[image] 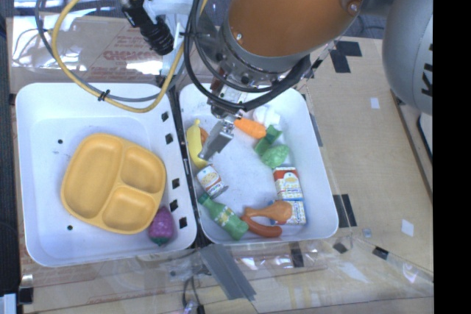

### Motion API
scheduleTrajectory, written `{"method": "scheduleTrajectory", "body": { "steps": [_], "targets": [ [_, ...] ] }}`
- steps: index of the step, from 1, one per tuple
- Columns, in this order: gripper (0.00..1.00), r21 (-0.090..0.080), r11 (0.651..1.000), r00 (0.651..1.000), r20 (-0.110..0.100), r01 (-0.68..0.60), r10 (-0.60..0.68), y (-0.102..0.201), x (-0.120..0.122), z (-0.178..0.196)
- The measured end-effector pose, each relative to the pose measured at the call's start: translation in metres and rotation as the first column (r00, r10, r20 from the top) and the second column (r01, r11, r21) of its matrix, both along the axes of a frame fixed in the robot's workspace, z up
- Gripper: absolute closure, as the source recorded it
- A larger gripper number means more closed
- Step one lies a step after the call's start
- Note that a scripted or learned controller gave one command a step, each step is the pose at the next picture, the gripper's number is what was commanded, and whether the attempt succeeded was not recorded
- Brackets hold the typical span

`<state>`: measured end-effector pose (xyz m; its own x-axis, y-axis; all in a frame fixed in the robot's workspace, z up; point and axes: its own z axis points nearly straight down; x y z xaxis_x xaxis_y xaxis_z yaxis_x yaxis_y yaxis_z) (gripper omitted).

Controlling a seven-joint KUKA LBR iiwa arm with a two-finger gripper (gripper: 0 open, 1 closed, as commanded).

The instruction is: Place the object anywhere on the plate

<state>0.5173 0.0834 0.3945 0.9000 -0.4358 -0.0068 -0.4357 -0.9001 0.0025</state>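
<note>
A yellow divided plate (112, 182) is seen in the left bin (33, 103), with a purple toy (162, 225) just off its rim at five o'clock. In the right bin (318, 158) lie a carrot (251, 128), a banana (194, 144), a green bottle (224, 217), a small jar (210, 180), a carton (288, 189) and a drumstick (269, 213). The gripper (218, 137) hangs over this bin's upper left; its state cannot be told.

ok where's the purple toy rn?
In the camera view the purple toy lies in the left bin, at its near right corner, just off the lower right edge of the yellow plate and beside the wall shared with the right bin.
</note>
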Motion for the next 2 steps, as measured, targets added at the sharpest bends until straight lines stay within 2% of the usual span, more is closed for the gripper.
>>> {"method": "scheduleTrajectory", "body": {
  "steps": [1, 2],
  "targets": [
    [0.00, 0.001, 0.968, 0.968, 0.001, -0.252, 0.252, 0.036, -0.012, -0.084],
    [1.00, 0.002, 0.967, 0.967, -0.001, -0.257, 0.257, 0.039, -0.012, -0.074]
  ]
}}
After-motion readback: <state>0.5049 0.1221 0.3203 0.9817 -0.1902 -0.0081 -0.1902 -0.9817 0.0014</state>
